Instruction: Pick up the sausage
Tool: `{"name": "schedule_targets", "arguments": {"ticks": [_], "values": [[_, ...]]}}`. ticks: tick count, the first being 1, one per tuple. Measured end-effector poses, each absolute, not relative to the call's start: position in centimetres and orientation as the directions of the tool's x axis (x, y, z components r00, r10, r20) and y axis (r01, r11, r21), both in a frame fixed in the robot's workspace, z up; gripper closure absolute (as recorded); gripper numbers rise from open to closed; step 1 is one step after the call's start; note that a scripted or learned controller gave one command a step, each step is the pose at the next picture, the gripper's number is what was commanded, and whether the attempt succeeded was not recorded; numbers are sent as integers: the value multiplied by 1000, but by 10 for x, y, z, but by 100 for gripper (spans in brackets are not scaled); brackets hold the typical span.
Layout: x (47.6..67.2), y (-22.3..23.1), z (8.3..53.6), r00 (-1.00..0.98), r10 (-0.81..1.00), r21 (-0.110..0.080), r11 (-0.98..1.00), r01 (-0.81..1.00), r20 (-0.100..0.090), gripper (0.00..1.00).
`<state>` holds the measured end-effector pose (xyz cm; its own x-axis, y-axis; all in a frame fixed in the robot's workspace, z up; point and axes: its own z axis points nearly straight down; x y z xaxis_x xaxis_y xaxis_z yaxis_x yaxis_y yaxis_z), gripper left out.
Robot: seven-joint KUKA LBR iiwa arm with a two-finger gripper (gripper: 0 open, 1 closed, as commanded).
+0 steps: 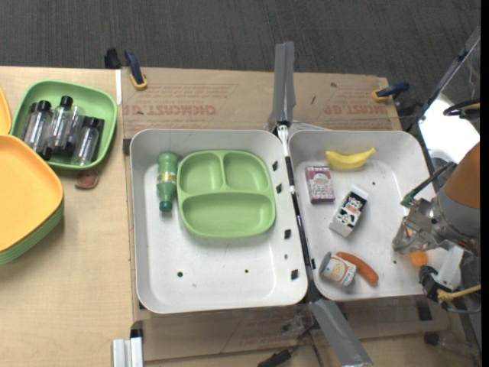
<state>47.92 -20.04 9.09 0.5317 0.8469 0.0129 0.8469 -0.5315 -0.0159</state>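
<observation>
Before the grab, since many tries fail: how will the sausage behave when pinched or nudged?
The sausage looks round and smooth, so it may roll or slip out of a pinch. It lies against a small can near the right bin's front wall, so a nudge would likely shift both. It seems small and probably light.

orange sausage (pixel 360 267) (tilted), right bin's front

Light wooden surface (pixel 76 281) bearing a cardboard sheet (pixel 206 102). On the cardboard, two shallow white bins: left bin (pixel 145 235) and right bin (pixel 397 147), touching side by side. Left of the left bin, directly on the surface: a green tray (pixel 103 109) of bottles and stacked orange plates (pixel 27 197).
</observation>
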Motion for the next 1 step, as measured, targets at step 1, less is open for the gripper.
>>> {"name": "schedule_targets", "arguments": {"ticks": [1], "values": [[585,-171,151,353,936,-2,-353,936,-3,100]]}}
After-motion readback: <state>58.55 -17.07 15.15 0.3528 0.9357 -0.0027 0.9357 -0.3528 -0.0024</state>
